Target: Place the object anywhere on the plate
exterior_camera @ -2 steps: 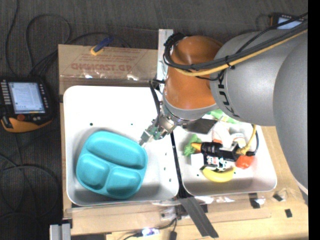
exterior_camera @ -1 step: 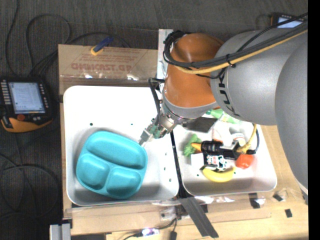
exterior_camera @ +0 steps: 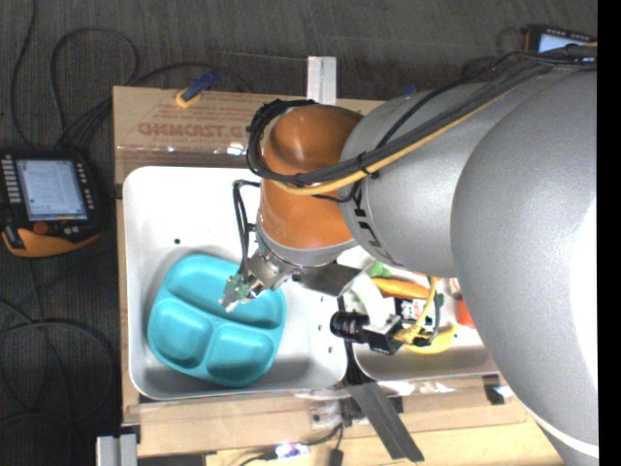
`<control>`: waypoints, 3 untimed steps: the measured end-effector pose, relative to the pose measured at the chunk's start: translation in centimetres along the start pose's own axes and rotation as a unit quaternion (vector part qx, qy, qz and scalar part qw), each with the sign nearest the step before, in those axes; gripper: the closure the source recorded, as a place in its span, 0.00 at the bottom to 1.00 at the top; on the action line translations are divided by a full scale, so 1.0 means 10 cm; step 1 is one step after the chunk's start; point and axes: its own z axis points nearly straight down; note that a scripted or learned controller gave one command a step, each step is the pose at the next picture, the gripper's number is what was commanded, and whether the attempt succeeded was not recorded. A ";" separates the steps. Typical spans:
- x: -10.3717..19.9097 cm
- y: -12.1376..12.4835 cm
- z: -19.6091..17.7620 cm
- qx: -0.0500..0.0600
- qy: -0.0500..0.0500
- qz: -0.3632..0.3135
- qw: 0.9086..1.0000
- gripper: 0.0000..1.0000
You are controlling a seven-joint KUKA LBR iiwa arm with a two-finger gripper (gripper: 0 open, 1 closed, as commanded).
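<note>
A teal plate (exterior_camera: 209, 333) with three compartments lies in the left white bin (exterior_camera: 155, 212), toward its front. My gripper (exterior_camera: 236, 292) hangs down from the orange-banded wrist (exterior_camera: 301, 183) and sits over the plate's far right compartment, at or just above its surface. A small greenish bit (exterior_camera: 233, 287) shows at the gripper's tip, and I cannot make out what it is. The grey arm covers most of the right side of the view.
The right bin (exterior_camera: 437, 362) holds a clutter of orange, yellow and white items (exterior_camera: 412, 304), mostly hidden under the arm. A black fitting (exterior_camera: 361, 326) juts out near the wall between the bins. Cardboard (exterior_camera: 184, 124) lies behind the left bin, and a pendant (exterior_camera: 44, 197) sits off the bench at left.
</note>
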 end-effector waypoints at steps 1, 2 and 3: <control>0.18 0.32 0.05 0.000 -0.003 -0.041 0.999 1.00; 0.43 0.21 0.37 0.000 -0.001 -0.160 0.987 1.00; -0.31 -0.28 0.89 -0.007 -0.001 -0.200 0.980 1.00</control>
